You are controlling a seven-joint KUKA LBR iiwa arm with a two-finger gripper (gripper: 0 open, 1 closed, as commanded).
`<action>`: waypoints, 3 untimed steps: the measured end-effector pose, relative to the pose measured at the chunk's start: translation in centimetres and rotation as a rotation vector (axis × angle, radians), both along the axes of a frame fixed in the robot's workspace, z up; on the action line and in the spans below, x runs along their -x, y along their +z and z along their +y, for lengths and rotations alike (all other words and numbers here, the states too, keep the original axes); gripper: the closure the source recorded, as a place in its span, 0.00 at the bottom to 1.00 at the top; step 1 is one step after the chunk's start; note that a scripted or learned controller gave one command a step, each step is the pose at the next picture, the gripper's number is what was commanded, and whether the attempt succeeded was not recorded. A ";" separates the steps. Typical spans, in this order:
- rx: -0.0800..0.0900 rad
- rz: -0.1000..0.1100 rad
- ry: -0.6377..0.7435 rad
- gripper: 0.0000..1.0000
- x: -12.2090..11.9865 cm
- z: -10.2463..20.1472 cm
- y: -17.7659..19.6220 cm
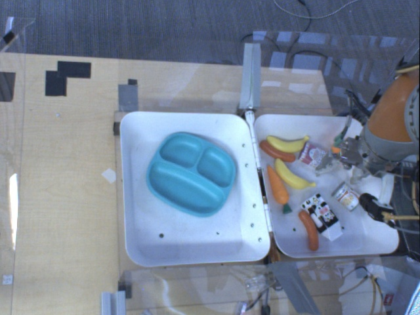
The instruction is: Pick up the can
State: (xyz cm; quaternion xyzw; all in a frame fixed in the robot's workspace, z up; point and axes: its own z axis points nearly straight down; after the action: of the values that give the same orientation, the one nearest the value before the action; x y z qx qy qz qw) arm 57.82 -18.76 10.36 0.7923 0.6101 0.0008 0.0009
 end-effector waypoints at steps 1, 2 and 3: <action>0.000 -0.002 0.123 0.00 -1.4 3.2 -1.2; 0.004 -0.008 0.167 0.00 2.1 -1.1 -1.4; 0.004 -0.012 0.210 0.00 3.8 -1.3 -1.4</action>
State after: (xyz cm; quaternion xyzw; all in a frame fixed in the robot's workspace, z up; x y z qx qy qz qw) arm 53.98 -20.11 8.96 0.7240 0.6898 0.0042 0.0059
